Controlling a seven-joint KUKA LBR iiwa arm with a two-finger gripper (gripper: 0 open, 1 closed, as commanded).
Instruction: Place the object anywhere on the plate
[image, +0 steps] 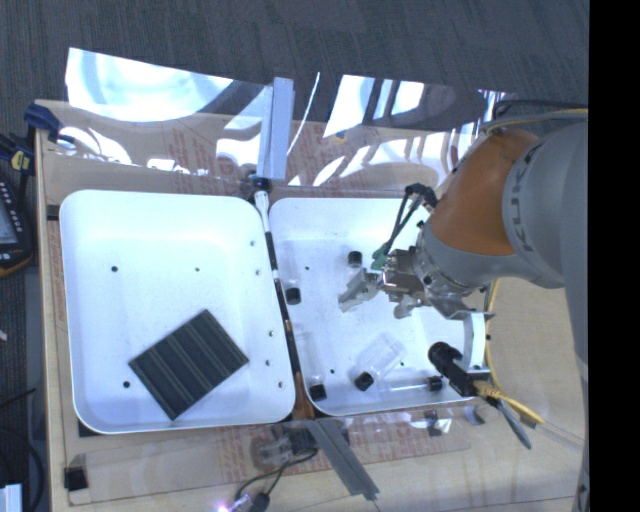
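The grey arm comes in from the right of the camera view, its orange band bulging above the wrist, and bends down over the right bin. The jaws hang over the middle of that bin, pointing left toward the divider between the two bins. One pale finger shows to the left of the wrist body and another nub lies just below it; whether the jaws are spread or pressed together cannot be told from this angle, and nothing is seen between them.

A clear, glassy object lies on the floor of the right bin, below the jaws and apart from them, near the bin's lower wall. It is faint against the white and its shape is hard to make out.

The dark ribbed plate lies in the left bin, well apart from the right bin's clear object, turned at a slant in the lower half.

The tabletop above the bins bears faded reddish print, too blurred to read.
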